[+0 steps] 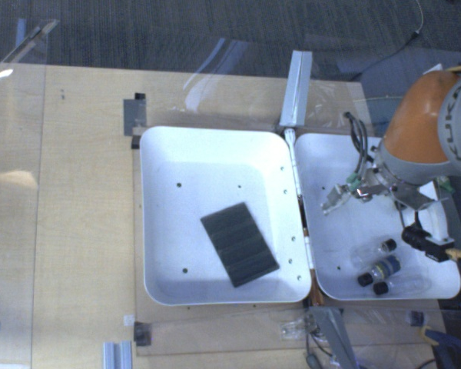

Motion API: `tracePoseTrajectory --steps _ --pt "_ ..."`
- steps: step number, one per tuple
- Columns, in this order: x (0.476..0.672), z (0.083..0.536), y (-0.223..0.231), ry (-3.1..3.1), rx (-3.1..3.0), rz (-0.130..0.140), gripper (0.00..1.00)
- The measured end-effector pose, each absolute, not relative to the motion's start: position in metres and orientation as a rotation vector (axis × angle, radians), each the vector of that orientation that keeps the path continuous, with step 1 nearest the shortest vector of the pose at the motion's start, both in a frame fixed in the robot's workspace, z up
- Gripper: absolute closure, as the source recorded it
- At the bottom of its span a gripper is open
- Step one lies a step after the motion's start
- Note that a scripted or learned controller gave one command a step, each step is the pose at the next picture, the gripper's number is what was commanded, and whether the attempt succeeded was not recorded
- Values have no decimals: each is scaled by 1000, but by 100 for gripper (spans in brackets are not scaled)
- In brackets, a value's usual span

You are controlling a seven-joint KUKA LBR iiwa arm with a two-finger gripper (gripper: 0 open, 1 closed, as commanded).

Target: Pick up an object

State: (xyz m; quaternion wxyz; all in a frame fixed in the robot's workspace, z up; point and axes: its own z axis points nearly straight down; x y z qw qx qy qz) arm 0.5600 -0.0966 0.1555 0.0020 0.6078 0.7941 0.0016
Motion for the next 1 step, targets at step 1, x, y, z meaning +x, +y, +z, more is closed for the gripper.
tracePoseTrajectory --steps 1 --pt "534 219 -151 2470 1932 4 0"
